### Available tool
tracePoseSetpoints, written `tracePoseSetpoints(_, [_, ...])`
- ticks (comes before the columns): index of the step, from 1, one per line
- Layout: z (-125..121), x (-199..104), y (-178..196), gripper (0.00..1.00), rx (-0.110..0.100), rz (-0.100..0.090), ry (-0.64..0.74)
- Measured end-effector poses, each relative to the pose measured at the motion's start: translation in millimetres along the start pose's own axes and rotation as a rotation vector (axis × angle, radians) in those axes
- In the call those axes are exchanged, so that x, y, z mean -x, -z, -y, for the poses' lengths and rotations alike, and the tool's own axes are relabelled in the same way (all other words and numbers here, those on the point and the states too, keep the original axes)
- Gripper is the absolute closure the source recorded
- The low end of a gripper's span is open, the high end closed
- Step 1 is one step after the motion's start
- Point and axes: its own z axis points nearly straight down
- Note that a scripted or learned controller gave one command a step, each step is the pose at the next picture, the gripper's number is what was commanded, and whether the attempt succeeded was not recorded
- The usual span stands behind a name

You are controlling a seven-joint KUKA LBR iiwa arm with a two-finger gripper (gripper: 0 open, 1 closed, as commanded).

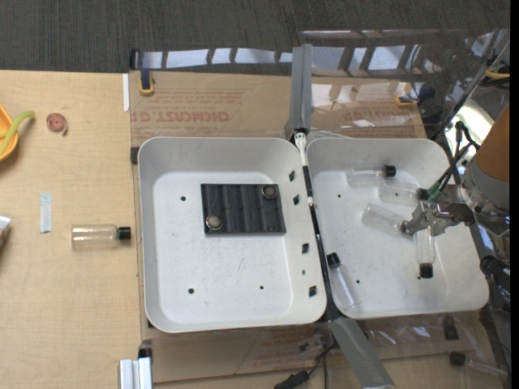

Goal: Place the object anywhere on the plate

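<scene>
A dark ribbed plate [243, 209] lies flat in the left white bin [162, 298], with a small round fitting near its lower left corner and another near its upper right corner. Several clear vials with black caps lie in the right bin [462, 298]: one at the back [369, 174], one in the middle [381, 215], one lengthwise near the right side [426, 254], and one along the left wall [340, 286]. My gripper [422, 221] hangs low over the right bin, just above the top end of the lengthwise vial and beside the middle one.
On the wooden bench left of the bins lie another clear vial [97, 234], a pale strip [45, 211], a pink disc [55, 121] and an orange-yellow item [6, 136] at the edge. Cardboard [211, 108] lies behind the bins. A metal divider [302, 87] runs between them.
</scene>
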Motion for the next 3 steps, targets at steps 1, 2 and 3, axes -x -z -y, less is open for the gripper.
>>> tracePoseSetpoints(1, [-96,16,107,1.0,0.0,0.002,0.156])
tracePoseSetpoints(2, [-156,50,205,1.0,0.001,0.002,0.335])
tracePoseSetpoints(3, [-98,-26,78,1.0,-0.001,0.0,0.409])
